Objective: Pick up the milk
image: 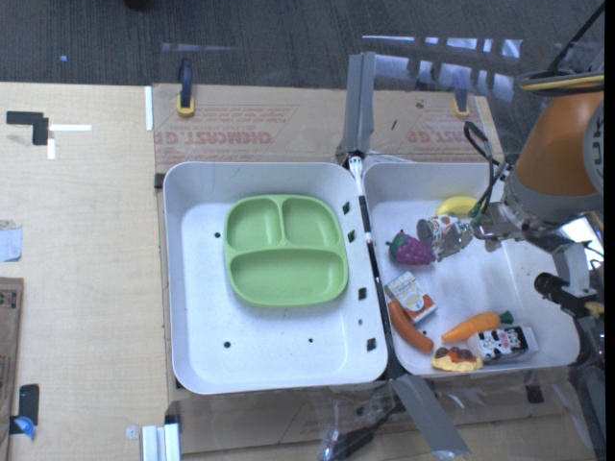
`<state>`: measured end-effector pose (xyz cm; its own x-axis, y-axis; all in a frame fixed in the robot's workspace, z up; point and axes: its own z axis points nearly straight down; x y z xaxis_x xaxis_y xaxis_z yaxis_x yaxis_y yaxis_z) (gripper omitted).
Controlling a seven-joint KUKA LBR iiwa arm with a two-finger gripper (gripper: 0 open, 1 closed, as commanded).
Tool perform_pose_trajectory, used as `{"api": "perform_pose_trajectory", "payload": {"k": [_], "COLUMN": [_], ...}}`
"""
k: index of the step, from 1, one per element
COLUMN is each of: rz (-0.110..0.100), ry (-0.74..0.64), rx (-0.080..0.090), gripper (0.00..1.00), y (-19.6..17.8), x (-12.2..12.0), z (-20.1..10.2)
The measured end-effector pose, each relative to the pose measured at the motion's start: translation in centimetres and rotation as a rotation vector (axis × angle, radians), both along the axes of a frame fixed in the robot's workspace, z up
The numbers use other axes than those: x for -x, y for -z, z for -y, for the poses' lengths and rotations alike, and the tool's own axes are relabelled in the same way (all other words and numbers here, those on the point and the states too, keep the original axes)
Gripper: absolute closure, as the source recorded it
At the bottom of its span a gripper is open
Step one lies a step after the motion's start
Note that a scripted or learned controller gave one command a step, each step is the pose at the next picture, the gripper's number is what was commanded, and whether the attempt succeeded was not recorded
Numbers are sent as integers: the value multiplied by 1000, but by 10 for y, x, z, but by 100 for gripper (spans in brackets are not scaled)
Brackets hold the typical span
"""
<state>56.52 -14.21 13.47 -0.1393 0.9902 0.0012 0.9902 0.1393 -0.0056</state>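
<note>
While I reach in from the right on my grey arm (562, 152) with its orange band, my gripper (468, 230) sits low over the back half of the right bin (538, 286). Its tip is right against a small printed can (440, 230) that lies tilted there. Whether I am clenched on that can, merely touching it, or released, I cannot tell; the end of me blurs into it from this angle.

Just left of the can lies a purple bunch of grapes (411, 250), and behind it, near the back wall, a yellow banana (458, 205).

Well apart from me, the milk (504, 342), a little carton with black and white patches, lies on its side near the front right corner of the same bin. An orange carrot (471, 327) lies just behind it, and a flat yellow-and-brown piece (455, 358) sits just to its left. Further left are a reddish sausage (411, 327) and a small white-and-orange carton (412, 296), close to the wall between the bins.

Next door, the left bin (207, 334) holds a green divided plate (285, 248), lying flat.
</note>
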Motion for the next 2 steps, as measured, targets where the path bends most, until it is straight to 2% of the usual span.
{"api": "perform_pose_trajectory", "payload": {"k": [1,2], "rz": [2,4], "ry": [10,-43], "rx": [1,1], "gripper": [0,0], "y": [46,45], "x": [-32,-48], "z": [0,-14]}}
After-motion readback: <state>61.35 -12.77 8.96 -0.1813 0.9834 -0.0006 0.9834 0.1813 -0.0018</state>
